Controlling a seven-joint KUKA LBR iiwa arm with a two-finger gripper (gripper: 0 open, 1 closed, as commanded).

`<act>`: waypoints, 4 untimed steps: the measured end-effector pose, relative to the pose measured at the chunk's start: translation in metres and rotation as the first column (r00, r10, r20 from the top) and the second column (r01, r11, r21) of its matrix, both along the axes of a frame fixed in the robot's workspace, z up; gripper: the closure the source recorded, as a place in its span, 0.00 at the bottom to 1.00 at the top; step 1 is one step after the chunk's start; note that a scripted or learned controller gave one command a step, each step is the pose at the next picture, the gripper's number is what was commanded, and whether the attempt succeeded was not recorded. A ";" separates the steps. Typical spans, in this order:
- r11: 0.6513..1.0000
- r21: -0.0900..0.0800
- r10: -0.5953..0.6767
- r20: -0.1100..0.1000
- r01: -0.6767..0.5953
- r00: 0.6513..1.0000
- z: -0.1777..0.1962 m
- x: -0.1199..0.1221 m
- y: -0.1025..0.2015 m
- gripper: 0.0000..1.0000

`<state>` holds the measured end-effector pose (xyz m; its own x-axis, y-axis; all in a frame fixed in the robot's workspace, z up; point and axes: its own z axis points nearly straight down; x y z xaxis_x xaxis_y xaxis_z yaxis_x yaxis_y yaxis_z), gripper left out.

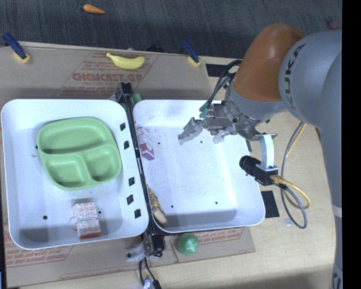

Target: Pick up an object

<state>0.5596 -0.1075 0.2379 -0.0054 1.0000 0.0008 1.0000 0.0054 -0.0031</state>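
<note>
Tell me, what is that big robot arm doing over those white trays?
The arm's hand hangs over the right bin, with nothing between its fingers. A small red and white packet lies by that bin's left wall. The left bin holds a green divided plate and a little carton. Nothing is picked up yet.

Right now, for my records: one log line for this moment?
grey two-finger gripper: over right white bin | holding nothing | green divided tray: left bin

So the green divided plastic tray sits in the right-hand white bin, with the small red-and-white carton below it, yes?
Not quite. The camera view shows the green divided plastic tray in the left-hand white bin, not the right one. The small red-and-white carton does lie below it, in that same bin.
</note>
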 end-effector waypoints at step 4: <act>1.000 0.000 0.002 -0.001 -0.002 1.000 -0.147 0.083 -0.089 0.00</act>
<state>0.6431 -0.1964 0.0908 -0.0072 1.0000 0.0006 1.0000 0.0072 -0.0044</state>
